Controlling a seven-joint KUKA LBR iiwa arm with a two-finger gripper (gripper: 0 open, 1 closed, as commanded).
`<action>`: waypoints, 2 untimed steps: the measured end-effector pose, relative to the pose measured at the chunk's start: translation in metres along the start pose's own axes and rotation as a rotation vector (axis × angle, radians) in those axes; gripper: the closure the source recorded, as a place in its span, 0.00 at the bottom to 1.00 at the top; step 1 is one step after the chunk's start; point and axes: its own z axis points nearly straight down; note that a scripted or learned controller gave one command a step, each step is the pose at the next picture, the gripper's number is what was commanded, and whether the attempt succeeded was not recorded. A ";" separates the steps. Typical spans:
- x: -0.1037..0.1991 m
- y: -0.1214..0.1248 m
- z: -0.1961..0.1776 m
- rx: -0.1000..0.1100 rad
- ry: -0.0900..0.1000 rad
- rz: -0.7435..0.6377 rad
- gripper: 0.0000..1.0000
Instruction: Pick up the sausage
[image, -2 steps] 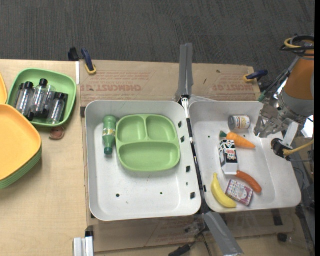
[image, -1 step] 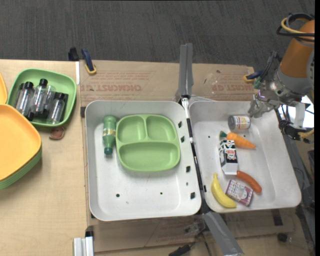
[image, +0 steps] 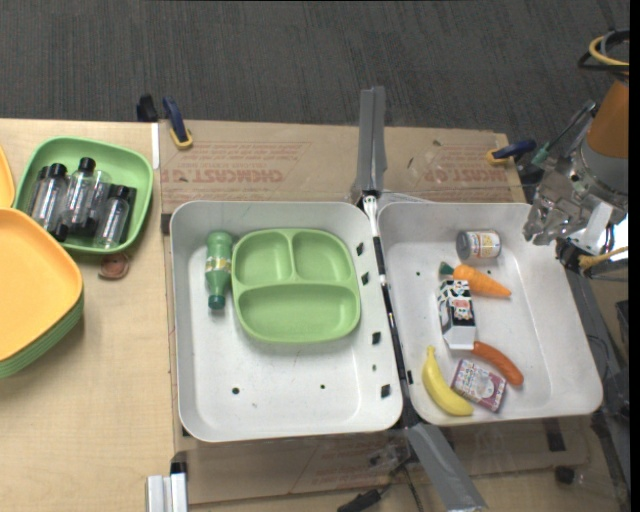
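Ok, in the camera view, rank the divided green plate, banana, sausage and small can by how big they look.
1. Divided green plate
2. Banana
3. Sausage, only slightly smaller than the banana
4. Small can

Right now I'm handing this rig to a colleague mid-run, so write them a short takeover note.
Gripper: at the right bin's upper right edge, above the rim, with nothing between its fingers; open or shut cannot be told.
Sausage: lies in the right bin's lower half, its lower end against the pink packet, right of the banana and below the milk carton.
Also there: carrot, can. Left bin holds a green divided plate and a green bottle.
Done: nothing yet.
Left: reach down, grasp the sausage, lift.
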 end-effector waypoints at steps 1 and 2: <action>0.024 0.000 0.038 0.004 -0.001 0.371 1.00; -0.015 -0.011 0.040 0.002 0.001 0.117 1.00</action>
